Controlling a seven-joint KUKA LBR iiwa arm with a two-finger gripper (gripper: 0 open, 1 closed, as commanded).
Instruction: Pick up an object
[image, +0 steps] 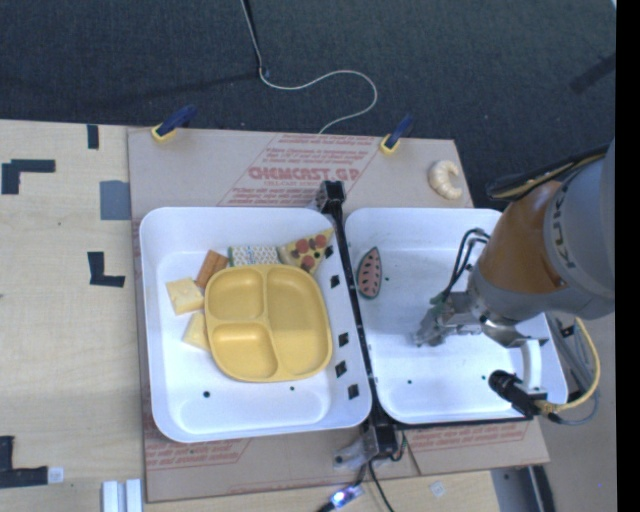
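My gripper (432, 331) is low in the right bin (440, 395), near its middle, with the grey arm and orange band coming in from the right. A watermelon slice toy (369, 271) lies at the right bin's upper left, apart from the gripper. In the left bin (250, 410) a yellow divided plate (268, 321) covers part of several flat food toys: crackers (185, 295), a pizza slice (309, 249) and a patterned piece (252, 255).
A croissant-like toy (447, 179) rests on the cardboard behind the right bin. Clamps (173, 122) (397, 130) hold the cardboard's back edge. A black divider (345, 290) runs between the bins. A cable loops near the arm's lower right.
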